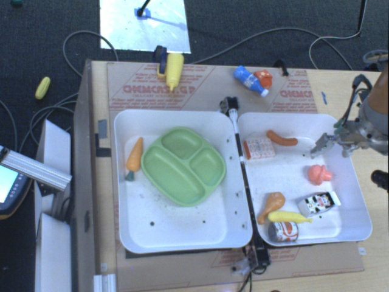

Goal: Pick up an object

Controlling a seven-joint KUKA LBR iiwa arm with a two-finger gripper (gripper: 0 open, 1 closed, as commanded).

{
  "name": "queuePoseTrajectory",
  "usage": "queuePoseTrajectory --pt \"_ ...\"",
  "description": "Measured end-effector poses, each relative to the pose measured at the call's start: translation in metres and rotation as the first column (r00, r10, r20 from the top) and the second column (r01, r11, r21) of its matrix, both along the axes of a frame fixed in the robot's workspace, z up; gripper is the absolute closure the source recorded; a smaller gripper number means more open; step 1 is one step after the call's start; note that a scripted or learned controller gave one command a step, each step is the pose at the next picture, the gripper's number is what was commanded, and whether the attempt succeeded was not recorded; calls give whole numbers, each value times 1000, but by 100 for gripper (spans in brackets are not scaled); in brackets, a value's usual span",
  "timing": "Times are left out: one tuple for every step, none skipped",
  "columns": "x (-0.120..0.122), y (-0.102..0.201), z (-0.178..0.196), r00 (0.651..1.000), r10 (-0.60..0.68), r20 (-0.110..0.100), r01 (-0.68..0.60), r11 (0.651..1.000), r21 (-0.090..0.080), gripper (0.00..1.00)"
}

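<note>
My claw hangs over the upper right part of the right bin, its two fingers spread apart with nothing between them. I take the pink toy as my landmark, since it lies just below my claw on the bin floor, apart from my fingers.

Up and to the left of the pink toy lies a sausage, and further left of that a small red-and-white box sits against the bin's left wall. Below the pink toy rests a black-and-white carton. Left of that carton, and down-left of the pink toy, an orange drumstick touches a yellow banana, and a can lies just under them near the bin's lower rim.

Far left of the pink toy, the left bin holds a green divided plate and a carrot beside it. On the tabletop above the bins sit a yellow bottle and a blue bottle.
</note>
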State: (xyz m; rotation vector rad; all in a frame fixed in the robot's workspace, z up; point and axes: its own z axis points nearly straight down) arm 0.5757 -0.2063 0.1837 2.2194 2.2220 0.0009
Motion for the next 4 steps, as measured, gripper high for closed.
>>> queuePoseTrajectory --pt "2 0 -95 1000 0 -2 0 1000 1 0" --pt "4 0 -83 1000 1 3 -1 1000 -1 100" --pt "4 0 -84 1000 1 2 -1 1000 -1 0" --pt "-29 6 -98 1000 0 -1 0 1000 0 0"
